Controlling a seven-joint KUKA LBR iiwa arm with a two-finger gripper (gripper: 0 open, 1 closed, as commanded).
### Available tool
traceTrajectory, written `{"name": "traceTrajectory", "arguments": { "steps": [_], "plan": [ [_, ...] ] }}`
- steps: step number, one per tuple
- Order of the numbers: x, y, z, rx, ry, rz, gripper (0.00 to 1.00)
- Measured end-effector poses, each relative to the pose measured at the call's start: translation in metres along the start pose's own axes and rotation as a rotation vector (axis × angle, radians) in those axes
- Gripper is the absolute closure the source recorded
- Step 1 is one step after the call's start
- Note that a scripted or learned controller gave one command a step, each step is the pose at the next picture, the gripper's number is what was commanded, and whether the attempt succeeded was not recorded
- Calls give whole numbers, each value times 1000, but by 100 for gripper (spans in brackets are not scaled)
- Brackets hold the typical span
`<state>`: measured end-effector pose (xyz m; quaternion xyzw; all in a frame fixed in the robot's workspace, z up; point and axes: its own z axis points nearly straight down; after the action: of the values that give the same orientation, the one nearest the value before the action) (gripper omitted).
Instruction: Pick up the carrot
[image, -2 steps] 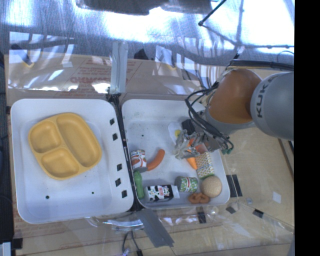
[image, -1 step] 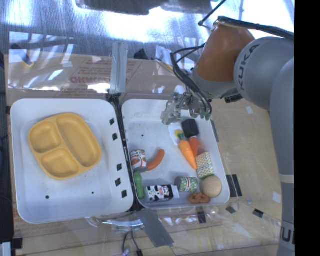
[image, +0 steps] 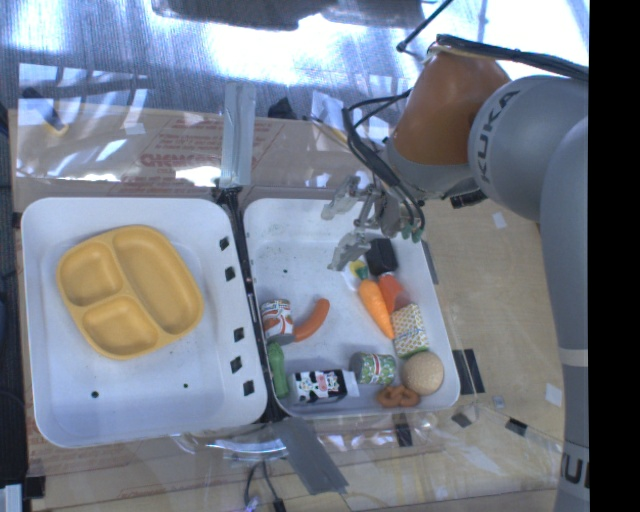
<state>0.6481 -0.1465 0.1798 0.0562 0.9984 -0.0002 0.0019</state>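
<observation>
Clearly not yet grasped, the carrot (image: 376, 308) lies in the right bin (image: 300, 240) near its right wall, the hand (image: 352, 250) hovering spread and unladen just above it.

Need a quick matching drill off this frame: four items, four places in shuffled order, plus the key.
Things:
1. carrot
2. yellow tray
3. milk carton
4. gripper

Places:
A. in the left bin
B. along the right bin's near wall
C. above the right bin's far right part
D. by the right bin's right wall, beside a patterned block

Pairs: 1-D, 2-A, 3-B, 4-C
</observation>
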Motion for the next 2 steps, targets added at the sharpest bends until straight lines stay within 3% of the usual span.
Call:
{"name": "traceTrajectory", "arguments": {
  "steps": [1,2],
  "plan": [
    [33,-66,39,1,6,-35,0],
    [51,-68,86,1,0,-37,0]
  ]
}}
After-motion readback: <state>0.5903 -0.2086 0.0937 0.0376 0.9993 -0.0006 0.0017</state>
